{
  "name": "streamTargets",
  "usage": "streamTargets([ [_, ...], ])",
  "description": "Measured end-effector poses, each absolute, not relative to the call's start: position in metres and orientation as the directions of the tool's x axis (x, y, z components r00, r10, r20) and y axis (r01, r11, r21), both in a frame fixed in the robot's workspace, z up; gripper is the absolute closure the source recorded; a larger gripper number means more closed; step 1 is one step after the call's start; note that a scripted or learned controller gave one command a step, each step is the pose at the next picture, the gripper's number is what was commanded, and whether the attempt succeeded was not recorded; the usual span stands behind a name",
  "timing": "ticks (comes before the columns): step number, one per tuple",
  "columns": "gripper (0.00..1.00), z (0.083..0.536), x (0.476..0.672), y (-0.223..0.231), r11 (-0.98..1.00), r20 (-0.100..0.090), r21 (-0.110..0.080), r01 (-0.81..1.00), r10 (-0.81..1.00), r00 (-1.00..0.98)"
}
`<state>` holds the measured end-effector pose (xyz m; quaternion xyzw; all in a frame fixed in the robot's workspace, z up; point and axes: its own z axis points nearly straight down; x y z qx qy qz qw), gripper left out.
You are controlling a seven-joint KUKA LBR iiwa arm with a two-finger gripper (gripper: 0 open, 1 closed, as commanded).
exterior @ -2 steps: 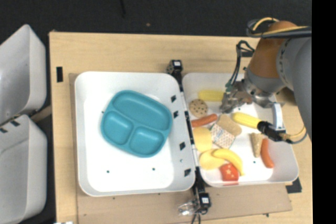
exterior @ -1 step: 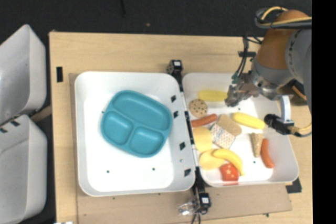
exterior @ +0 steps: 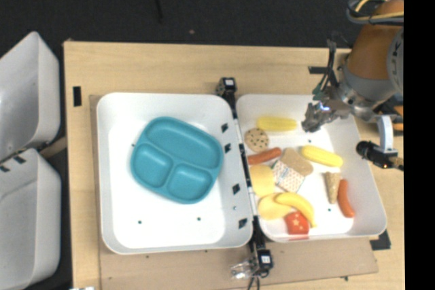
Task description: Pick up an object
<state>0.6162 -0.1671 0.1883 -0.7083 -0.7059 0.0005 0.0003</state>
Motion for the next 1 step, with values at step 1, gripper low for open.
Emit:
streamTargets([
  [1,1.00,0.2377,0.6173,-0.1689,0.003,-0.001,-0.001,1.000,1.000,-0.003],
])
